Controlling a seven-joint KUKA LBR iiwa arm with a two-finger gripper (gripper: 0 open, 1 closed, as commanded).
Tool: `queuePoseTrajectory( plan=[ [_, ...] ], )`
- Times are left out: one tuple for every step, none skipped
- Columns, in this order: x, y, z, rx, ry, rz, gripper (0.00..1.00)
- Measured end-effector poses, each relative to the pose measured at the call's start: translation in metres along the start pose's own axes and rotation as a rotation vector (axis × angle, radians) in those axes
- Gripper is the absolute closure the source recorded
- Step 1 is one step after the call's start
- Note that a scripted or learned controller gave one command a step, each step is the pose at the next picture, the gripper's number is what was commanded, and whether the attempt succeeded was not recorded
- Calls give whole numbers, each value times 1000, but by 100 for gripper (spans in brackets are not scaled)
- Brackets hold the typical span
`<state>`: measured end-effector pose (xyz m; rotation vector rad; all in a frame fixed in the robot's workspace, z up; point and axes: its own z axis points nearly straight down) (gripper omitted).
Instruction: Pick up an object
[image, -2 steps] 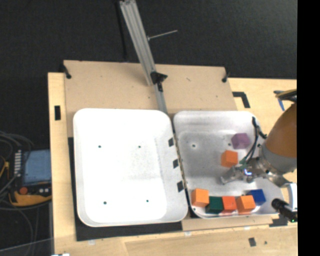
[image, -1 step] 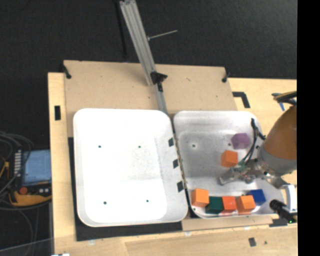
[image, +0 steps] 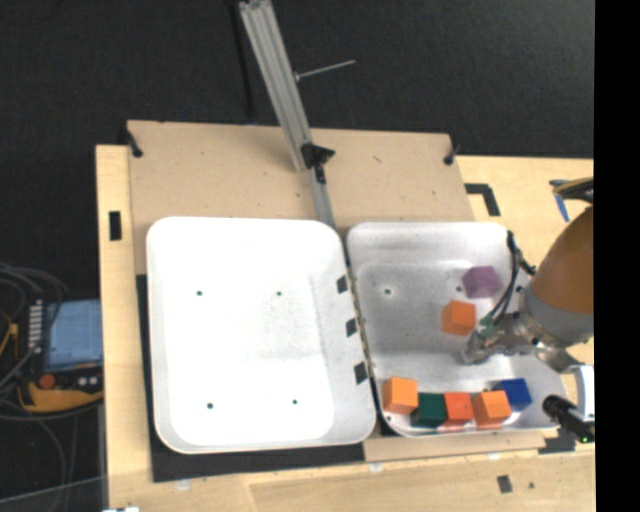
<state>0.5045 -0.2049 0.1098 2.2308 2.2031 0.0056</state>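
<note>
Two shallow white bins sit side by side on the bench (image: 420, 160). The left bin (image: 160, 330) has bare white floor with a few small dark dots. The right bin (image: 400, 245) carries all the blocks.

Along the right bin's near edge lies a row of five: an orange block (image: 402, 394) at the left end, a green block (image: 431, 409) just beside it, then a red-orange block (image: 459, 406), another orange one (image: 492, 406), and a blue block (image: 515, 392) at the right end, toward the near right corner. They lie close together, some touching.

Further up, toward the bin's right side, a purple block (image: 482, 280) lies near the far right corner. A lone orange cube (image: 459, 318) sits just below and left of it, apart from the row.

The grey arm (image: 565, 290) with its orange band reaches in over the right bin's right edge. Its hand (image: 480, 348) hangs low over the bin floor, just beside the lone orange cube, at that cube's near right side, between it and the row. Nothing is visible between its tips, and whether they are spread or closed cannot be told.

A slanted metal rail (image: 285, 95) crosses the bench's far edge.
</note>
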Motion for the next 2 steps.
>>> queuePoseTrajectory(
  plan=[
    [-7, -2, -62, -1, -1, -5, 100],
    [-10, -8, -122, -2, -1, -17, 100]
  ],
)
